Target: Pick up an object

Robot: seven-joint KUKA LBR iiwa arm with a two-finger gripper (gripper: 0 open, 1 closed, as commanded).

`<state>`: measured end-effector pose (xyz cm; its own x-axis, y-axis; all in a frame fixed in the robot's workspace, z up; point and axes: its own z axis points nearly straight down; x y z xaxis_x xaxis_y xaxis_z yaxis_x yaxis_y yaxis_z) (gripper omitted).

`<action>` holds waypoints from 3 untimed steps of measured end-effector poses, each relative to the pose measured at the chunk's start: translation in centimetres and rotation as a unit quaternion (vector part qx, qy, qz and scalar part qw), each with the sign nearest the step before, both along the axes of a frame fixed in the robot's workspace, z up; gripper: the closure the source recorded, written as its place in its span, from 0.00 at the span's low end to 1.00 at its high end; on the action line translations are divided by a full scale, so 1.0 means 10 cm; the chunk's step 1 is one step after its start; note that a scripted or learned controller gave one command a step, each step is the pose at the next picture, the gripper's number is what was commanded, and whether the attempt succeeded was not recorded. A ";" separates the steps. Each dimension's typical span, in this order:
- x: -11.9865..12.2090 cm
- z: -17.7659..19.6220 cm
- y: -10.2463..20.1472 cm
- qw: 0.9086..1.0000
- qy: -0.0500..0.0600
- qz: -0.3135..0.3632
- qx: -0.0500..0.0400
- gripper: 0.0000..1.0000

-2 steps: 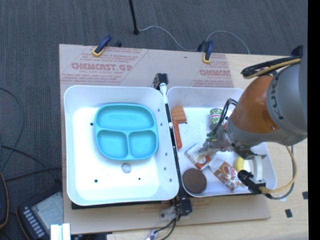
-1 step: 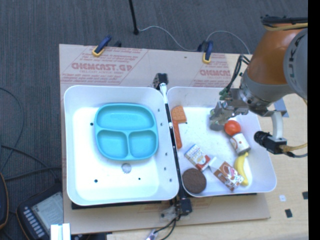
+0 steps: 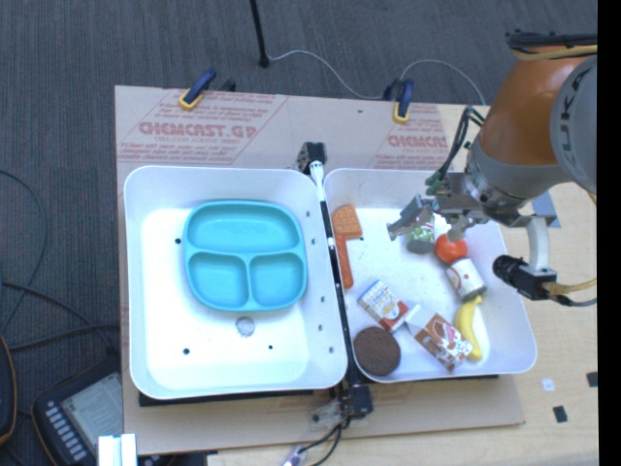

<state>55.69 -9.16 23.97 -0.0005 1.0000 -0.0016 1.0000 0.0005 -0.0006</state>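
A blue three-compartment plastic tray (image 3: 245, 268) is held in the left white bin (image 3: 155, 357). A yellow banana (image 3: 471, 326), red tomato (image 3: 450, 249) and brown round cookie (image 3: 376, 350) are seen in the right white bin (image 3: 514, 352). The hand (image 3: 432, 219) is partly hidden; its state cannot be told.

Board (image 3: 194, 129) reads "CHEMCAST GP" (seemingly repeated, partly hidden, at right).

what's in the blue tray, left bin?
Nothing visible in the blue tray: all three compartments look bare. It hides the left bin floor beneath it.
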 end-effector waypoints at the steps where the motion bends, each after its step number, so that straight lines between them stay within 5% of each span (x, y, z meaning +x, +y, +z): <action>1: -0.14 -1.45 -0.02 1.000 0.001 0.000 0.001 0.00; 2: -0.70 -1.51 -0.06 1.000 -0.007 0.000 -0.001 0.00; 3: -0.69 -1.42 -0.07 1.000 -0.006 -0.001 -0.001 1.00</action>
<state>48.76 -9.82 9.78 0.0013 1.0000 -0.0029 0.9999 -0.0013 0.0122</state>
